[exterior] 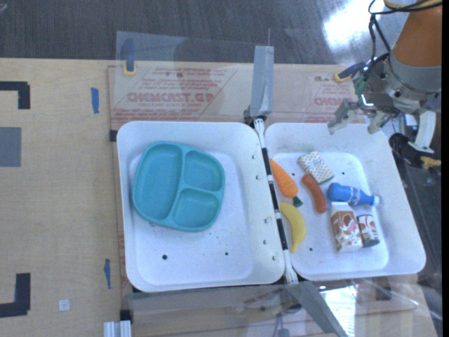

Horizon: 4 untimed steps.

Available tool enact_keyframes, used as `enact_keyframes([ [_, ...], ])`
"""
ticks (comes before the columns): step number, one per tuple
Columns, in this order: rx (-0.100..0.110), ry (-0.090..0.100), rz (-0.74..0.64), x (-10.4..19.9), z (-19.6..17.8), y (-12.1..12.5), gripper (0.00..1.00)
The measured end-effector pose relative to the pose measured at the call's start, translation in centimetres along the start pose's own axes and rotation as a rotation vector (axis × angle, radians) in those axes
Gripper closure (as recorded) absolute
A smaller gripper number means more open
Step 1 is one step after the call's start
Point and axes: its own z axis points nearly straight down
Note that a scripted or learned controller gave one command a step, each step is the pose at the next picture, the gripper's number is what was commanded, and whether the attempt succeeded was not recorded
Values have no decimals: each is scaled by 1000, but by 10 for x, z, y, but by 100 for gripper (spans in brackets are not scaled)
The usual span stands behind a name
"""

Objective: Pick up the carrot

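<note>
Step in hand: the approach is judged not yet made; the pincer (pixel 356 115) is seen above the far edge of the right bin (pixel 403 209), well apart from the carrot (pixel 283 178).
Pincer state: two fingers are seen splayed apart, so it is read as wide, with nothing held between them.
Carrot position: it lies in the right bin, close against the left wall beside the divider between the bins, its orange body slanted and its green end pointing toward the near side.
Neighbours: a banana (pixel 294 225) lies just beyond the green end; a sausage (pixel 315 192) lies just to the right; a patterned packet (pixel 316 166) sits near the carrot's far end.
Advice for approach: the pincer should be brought down over the thick orange middle, with the fingers turned across the carrot's long axis.
Clearance: the bin wall on one side and the sausage on the other leave little room, so a centred descent is called for.
Risk: a finger could be set on the wall or the carrot nudged toward the banana.
Left bin (pixel 140 251): a teal divided plate (pixel 179 186) is held there; it is not involved.
Writing: red lettering is seen on the clear panel (pixel 175 93) behind the bins, mirrored and not reliably read.
Labels: a blue bottle (pixel 351 194) and two small cartons (pixel 354 230) bear print too small to be read.
Worktop (pixel 56 188): black corner marks and blue tape strips are noted.
</note>
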Motion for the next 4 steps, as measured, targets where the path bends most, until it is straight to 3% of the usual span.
enact_keyframes([
  [1,0,0,-103,78,61,-42,0],
  [2,2,2,-348,119,61,-111,0],
  [3,-4,-2,-466,50,60,-75,0],
  [4,-2,0,-717,134,60,-71,0],
])
